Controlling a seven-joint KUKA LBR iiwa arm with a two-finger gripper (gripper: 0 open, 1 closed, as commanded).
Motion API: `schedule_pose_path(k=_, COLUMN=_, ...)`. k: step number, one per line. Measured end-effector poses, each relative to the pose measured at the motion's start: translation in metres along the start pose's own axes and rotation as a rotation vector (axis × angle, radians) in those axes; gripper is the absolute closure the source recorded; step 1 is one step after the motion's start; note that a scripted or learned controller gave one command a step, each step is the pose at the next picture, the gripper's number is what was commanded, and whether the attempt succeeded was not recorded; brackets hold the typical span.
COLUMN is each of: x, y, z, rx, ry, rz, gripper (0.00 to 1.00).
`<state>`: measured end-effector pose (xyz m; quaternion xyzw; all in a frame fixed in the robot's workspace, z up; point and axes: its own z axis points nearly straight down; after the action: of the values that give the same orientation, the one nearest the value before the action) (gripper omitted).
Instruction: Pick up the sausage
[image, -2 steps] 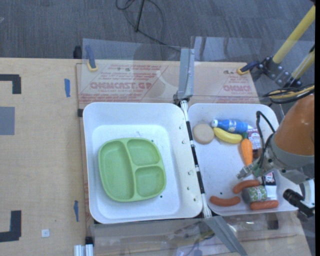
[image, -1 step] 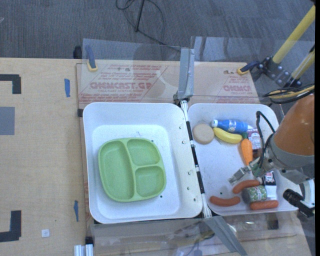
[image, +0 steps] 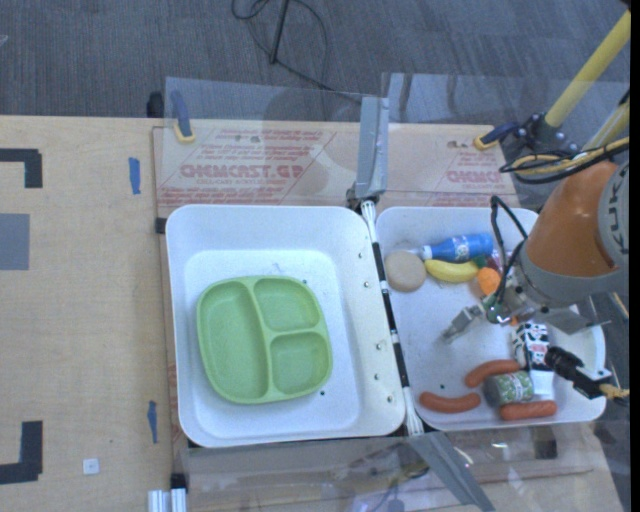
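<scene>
Camera view: sausage (image: 449, 402) lies near can (image: 509, 387), banana (image: 451, 269) beyond

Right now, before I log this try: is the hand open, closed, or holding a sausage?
Hand: cannot be told from this view; no sausage is seen in it.

Two white bins side by side. The left bin (image: 190, 250) holds a green divided plate (image: 265, 338). In the right bin (image: 425, 225), the gripper (image: 462, 325) hangs near the middle; above it lie a tan disc (image: 405, 271), a banana (image: 452, 269) and a blue bottle (image: 458, 246). Three sausages lie below the gripper: one (image: 449, 402) at the front rim, one (image: 490, 371) just right, one (image: 528, 409) further right beside a can (image: 508, 387)
</scene>
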<state>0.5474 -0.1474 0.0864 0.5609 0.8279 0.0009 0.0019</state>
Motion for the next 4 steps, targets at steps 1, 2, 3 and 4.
schedule_pose_path(k=1, x=0.035, y=-0.058, z=0.000, rx=0.000, ry=0.002, rz=-0.051, gripper=0.00)
schedule_pose_path(k=2, x=0.033, y=-0.057, z=-0.011, rx=-0.006, ry=-0.003, rz=-0.046, gripper=1.00)
schedule_pose_path(k=3, x=0.033, y=-0.057, z=-0.011, rx=-0.006, ry=-0.003, rz=-0.047, gripper=0.00)
schedule_pose_path(k=4, x=0.032, y=-0.057, z=-0.021, rx=-0.008, ry=-0.005, rz=-0.044, gripper=1.00)
